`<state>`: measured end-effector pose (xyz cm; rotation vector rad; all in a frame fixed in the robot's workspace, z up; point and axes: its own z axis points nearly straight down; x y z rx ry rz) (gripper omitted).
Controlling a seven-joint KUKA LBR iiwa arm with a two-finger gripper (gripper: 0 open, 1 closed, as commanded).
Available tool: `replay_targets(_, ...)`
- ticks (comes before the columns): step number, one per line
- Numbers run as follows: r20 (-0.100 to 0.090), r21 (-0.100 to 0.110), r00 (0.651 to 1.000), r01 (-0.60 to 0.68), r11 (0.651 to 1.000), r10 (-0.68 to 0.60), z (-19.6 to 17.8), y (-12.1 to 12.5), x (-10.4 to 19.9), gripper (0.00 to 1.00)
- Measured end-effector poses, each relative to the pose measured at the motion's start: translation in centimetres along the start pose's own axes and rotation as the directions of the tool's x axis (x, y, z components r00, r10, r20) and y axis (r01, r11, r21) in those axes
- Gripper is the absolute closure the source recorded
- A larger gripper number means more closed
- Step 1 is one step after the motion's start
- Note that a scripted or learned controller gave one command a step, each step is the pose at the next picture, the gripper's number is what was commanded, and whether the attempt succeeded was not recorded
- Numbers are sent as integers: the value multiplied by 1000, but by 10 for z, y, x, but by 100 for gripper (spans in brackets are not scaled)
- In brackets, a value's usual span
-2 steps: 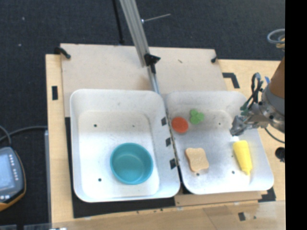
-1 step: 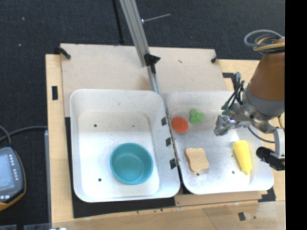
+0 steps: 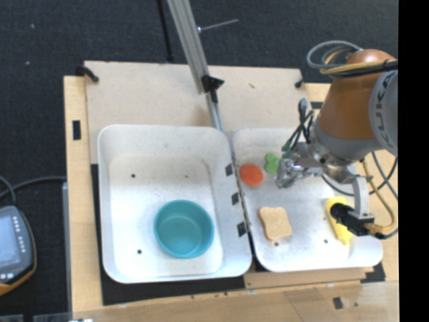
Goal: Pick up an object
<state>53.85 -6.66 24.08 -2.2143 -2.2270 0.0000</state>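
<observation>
The gripper (image 3: 289, 174) hangs low over the right bin (image 3: 305, 257), just right of a small green piece (image 3: 271, 162) and an orange round piece (image 3: 251, 174) (nothing visibly between its fingers, and their spread is too small to tell). A toast-shaped piece (image 3: 275, 223) lies nearer the front, a yellow object (image 3: 337, 221) at right; a teal bowl (image 3: 184, 229) sits in the left bin (image 3: 120, 180).

no readable text, labels, numbers or signs on anything here

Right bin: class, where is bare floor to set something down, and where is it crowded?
In the right bin, bare floor lies between the bread slice and the yellow item. Crowded: the far left corner, with the orange disc, green piece and gripper.
</observation>
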Motion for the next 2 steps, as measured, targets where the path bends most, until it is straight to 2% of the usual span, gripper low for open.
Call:
replay_targets(1, -1, -1, 1000, 2, 1000, -2, 4, 9, 61, 100)
replay_targets(2, -1, 2, 1000, 1, 1000, -1, 12, 6, 110, 100)
